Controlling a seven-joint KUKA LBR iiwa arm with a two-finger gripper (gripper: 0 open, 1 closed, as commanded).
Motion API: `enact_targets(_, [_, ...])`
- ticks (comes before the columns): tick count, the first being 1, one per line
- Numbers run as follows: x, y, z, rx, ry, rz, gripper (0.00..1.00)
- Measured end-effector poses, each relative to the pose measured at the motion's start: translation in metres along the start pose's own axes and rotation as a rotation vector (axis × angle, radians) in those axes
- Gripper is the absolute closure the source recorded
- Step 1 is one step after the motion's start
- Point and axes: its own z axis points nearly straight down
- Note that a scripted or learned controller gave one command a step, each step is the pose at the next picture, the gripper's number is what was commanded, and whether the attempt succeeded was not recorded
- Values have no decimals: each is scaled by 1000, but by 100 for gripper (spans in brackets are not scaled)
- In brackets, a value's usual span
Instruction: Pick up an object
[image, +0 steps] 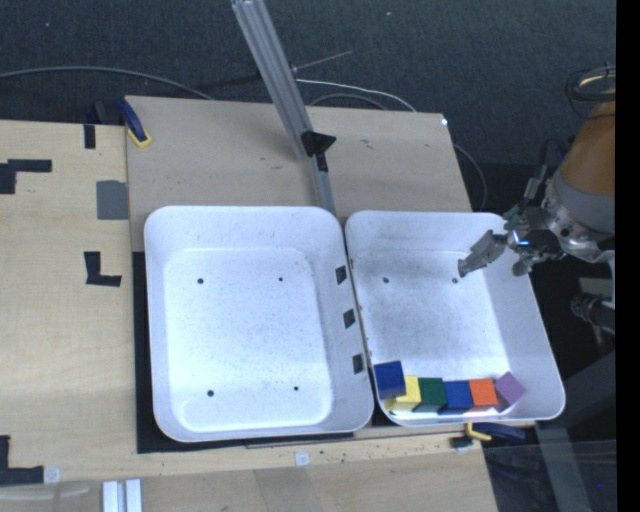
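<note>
Gripper (497, 255) at three o'clock over right bin (440, 235), fingers spread, holding nothing; coloured blocks (447, 392) along its six o'clock wall

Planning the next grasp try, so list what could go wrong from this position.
1. The blocks sit packed in a row against the right bin's near wall, so the fingers may find no gap to slip between them and could hit the wall.
2. The purple block leans in the corner, so a grasp there may slip.
3. The gripper hangs over the far right rim, away from the row, and a descent here would probably close on nothing.
</note>
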Motion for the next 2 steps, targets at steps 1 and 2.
enact_targets(1, [88,-16,-62,-5,7,-16,0])
enact_targets(2, [141,2,-211,-9,4,-12,0])
